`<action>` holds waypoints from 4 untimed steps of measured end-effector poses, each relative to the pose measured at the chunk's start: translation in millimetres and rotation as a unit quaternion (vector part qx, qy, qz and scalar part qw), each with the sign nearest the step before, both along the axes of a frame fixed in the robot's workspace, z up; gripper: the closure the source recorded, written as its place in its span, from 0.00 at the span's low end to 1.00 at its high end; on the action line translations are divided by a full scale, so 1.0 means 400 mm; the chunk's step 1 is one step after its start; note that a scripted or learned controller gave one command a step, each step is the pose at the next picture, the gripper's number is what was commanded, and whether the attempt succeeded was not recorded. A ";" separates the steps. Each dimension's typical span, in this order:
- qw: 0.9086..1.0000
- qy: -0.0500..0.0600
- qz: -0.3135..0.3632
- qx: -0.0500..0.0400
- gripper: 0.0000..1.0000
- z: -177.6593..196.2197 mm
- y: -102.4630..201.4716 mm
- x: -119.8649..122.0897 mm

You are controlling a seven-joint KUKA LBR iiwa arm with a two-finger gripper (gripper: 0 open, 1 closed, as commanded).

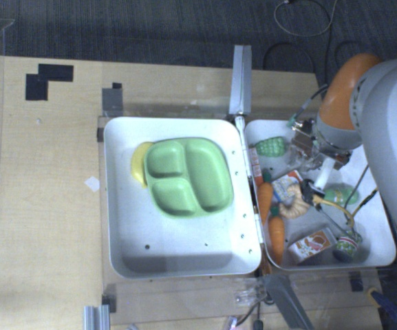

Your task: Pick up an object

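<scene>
Objs crowd the right bin (pixel 380 243): green knobbly item (pixel 272 146) at its upper left, orange carrots (pixel 276 234) along its left wall, small carton (pixel 310 245) near the bottom. Claw (pixel 307 162) hangs over the bin's upper middle; can't tell if it's apart or together. Left bin (pixel 122 243), mid-frame, holds a green divided plate (pixel 188 174) over a yellow item (pixel 138 163).

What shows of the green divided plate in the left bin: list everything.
The green plate is a pale green, rounded-square dish, plastic by its look, with three sunken compartments, all bare. It lies face up on the floor of the left bin, toward the far side, turned slightly askew to the walls. A yellow thing peeks out at its left edge, partly covered by it.
</scene>
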State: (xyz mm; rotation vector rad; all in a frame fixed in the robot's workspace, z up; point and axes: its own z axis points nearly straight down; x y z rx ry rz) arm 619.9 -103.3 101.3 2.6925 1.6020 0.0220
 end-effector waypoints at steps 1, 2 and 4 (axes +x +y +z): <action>1.000 0.006 -0.028 0.000 1.00 0.367 0.035 -0.028; 0.999 0.005 -0.036 0.000 1.00 0.575 -0.050 0.029; 1.000 0.004 -0.027 -0.001 1.00 0.449 -0.041 0.116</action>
